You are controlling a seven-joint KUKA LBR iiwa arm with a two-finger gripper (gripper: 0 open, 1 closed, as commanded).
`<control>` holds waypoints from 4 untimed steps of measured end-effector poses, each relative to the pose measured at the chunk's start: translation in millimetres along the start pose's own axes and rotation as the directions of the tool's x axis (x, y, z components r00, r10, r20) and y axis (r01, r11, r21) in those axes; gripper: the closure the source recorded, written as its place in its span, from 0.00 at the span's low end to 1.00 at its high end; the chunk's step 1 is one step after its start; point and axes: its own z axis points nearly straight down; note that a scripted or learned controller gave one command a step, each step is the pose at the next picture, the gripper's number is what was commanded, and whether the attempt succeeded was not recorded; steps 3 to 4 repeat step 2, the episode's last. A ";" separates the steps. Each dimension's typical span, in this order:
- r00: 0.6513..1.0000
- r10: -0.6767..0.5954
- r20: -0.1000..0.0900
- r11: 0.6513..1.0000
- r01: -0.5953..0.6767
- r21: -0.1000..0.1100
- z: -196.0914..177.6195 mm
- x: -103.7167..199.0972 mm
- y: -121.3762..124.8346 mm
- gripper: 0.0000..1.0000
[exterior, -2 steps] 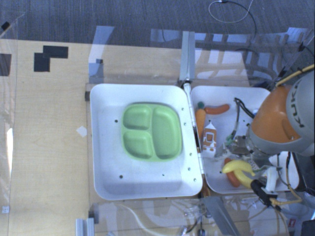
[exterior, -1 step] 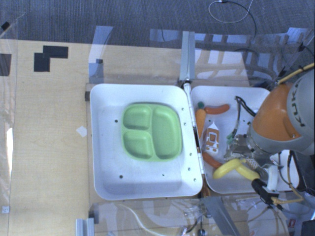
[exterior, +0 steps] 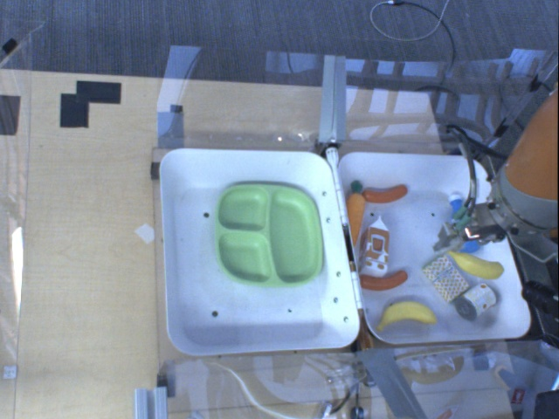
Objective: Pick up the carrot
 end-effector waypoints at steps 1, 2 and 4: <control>0.828 -0.561 0.002 0.828 0.561 -0.002 9.5 29.3 8.0 1.00; 0.549 -0.836 0.001 0.549 0.836 -0.001 30.5 6.5 18.5 1.00; 0.549 -0.836 0.001 0.549 0.836 -0.001 30.5 6.5 18.5 1.00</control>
